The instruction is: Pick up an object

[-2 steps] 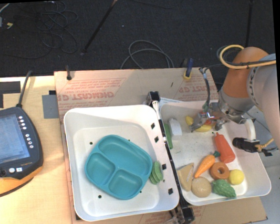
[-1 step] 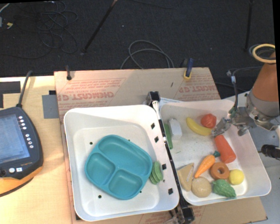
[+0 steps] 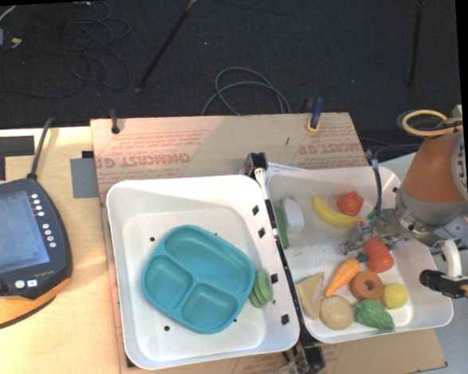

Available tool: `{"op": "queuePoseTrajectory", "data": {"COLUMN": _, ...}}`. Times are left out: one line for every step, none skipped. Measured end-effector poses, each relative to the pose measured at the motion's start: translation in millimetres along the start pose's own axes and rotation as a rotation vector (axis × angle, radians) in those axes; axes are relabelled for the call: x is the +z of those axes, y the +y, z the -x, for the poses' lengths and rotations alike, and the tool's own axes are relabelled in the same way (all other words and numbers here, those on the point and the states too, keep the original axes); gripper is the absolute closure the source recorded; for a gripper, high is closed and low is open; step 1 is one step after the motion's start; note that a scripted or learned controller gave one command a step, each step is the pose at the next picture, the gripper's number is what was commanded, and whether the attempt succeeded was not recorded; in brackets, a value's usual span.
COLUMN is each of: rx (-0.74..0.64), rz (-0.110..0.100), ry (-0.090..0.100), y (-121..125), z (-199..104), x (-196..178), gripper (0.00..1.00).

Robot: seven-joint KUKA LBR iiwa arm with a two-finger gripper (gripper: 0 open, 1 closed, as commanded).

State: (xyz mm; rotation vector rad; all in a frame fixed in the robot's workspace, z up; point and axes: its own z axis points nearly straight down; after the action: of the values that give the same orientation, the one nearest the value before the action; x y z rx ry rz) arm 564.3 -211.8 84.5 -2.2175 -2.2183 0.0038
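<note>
Nearest us in the right white plastic bin (image 3: 435, 318) we see one bumpy green toy vegetable (image 3: 374, 315), one round beige potato-like piece (image 3: 336, 313), one small yellow lemon (image 3: 395, 295), one brown ring doughnut (image 3: 367, 285), one pale wedge (image 3: 309, 293) and one orange carrot (image 3: 342, 275). Just beyond, a red toy pepper (image 3: 378, 255) sits directly beneath the claw (image 3: 371, 234); whether the claw is released or clenched, we cannot tell. Farther back lie one yellow banana (image 3: 332, 212) and one red tomato (image 3: 349, 204). In the left white bin (image 3: 125, 230), one teal three-compartment plate (image 3: 196, 278) rests on the floor. Both bins stand on the counter (image 3: 37, 348).
</note>
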Motion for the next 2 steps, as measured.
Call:
{"op": "queuePoseTrajectory", "data": {"rx": 0.003, "rz": 0.003, "ry": -0.001, "y": 1, "z": 2, "x": -13, "gripper": 1.0}}
{"op": "queuePoseTrajectory", "data": {"rx": -0.008, "rz": 0.002, "ry": 0.003, "y": 6, "z": -109, "x": -3, "gripper": 1.0}}
